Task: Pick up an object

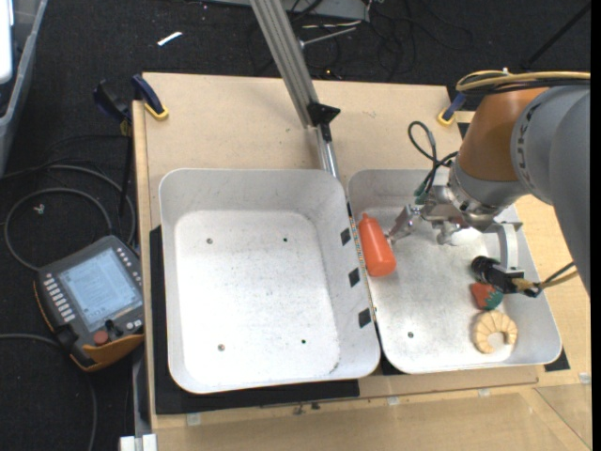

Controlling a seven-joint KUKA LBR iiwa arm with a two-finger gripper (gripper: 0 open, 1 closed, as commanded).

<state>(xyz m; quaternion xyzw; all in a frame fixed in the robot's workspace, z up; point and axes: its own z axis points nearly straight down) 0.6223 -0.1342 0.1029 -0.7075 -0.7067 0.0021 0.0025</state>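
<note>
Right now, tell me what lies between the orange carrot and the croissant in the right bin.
In the camera view, only bare white bin floor lies between the orange carrot and the croissant.

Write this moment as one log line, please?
arm: over right bin | gripper: beside orange carrot-like object, grasp unclear | also there: croissant-like object, red-green item
</note>
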